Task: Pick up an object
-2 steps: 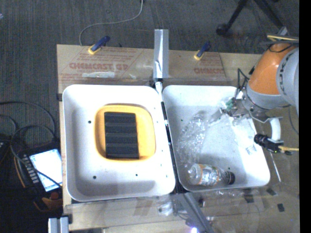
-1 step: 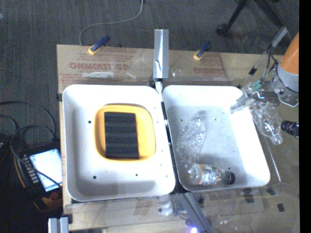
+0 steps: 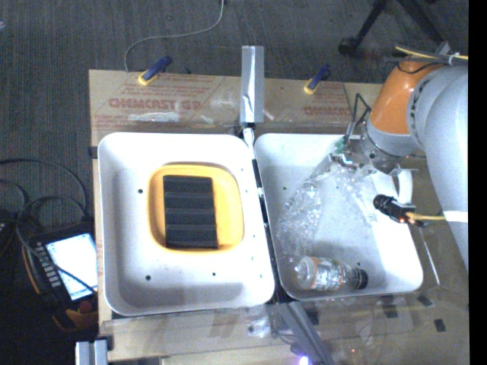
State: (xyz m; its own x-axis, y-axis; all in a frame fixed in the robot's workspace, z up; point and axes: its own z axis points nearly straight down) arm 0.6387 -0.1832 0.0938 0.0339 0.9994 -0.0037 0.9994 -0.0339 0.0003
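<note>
A yellow tray-like object with a black ribbed insert (image 3: 196,208) lies flat in the middle of the left bin (image 3: 122,226). In the right bin (image 3: 399,274), a clear plastic bottle with a dark cap (image 3: 329,273) lies on its side near the front wall. A crumpled sheet of clear plastic (image 3: 310,204) stretches from the bin's middle up toward its back right corner. My gripper (image 3: 347,153) is low over that back right corner, at the upper end of the clear plastic. The grey arm and orange band hide its tip.
Two blue clamps (image 3: 154,69) (image 3: 318,77) hold the cardboard backing behind the bins. A metal post (image 3: 252,86) stands at the back between the bins. A black cable plug (image 3: 388,204) juts from the arm over the right bin's right wall.
</note>
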